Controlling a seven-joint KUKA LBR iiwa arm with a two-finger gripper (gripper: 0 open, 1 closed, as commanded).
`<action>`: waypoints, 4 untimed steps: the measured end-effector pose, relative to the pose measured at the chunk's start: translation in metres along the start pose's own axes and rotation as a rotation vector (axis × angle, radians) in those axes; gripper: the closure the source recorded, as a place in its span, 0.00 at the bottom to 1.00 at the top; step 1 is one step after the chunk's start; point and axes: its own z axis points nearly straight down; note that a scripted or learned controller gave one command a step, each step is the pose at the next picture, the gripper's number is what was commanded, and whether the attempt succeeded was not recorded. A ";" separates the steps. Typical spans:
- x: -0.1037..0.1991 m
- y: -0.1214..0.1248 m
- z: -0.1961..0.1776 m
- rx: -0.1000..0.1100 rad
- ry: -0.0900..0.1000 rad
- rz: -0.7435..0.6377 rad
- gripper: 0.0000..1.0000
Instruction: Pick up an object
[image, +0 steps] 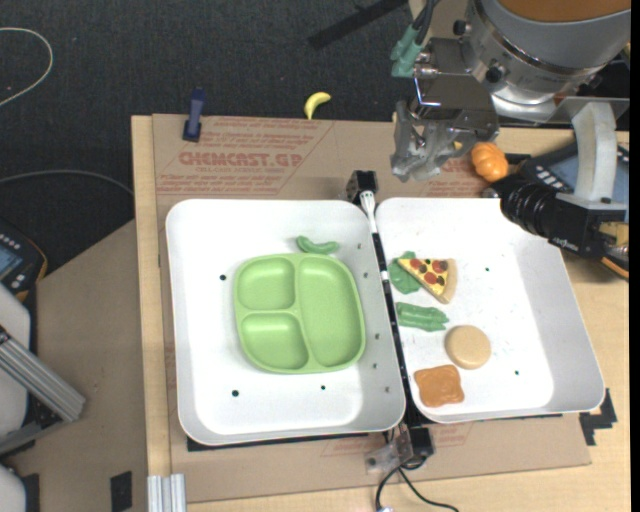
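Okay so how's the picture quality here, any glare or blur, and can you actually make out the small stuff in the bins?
In the camera view, light is even, with mild glare on the white bins. The green tray, pizza slice and round cookie read sharply. The gripper near the top edge is softer and cluttered, so its fingers are hard to read.

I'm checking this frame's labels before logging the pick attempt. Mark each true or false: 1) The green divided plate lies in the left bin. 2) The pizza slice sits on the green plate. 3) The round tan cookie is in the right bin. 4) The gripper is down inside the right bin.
1) True: the green divided plate lies in the left bin.
2) False: the pizza slice lies in the right bin.
3) True: the round tan cookie is there.
4) False: the gripper hangs beyond the bins' far edge.
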 end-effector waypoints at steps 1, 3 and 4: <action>0.014 -0.011 0.141 0.036 -0.011 0.000 1.00; 0.014 -0.008 0.112 0.016 -0.006 -0.003 1.00; 0.015 -0.007 0.102 0.014 -0.006 -0.004 1.00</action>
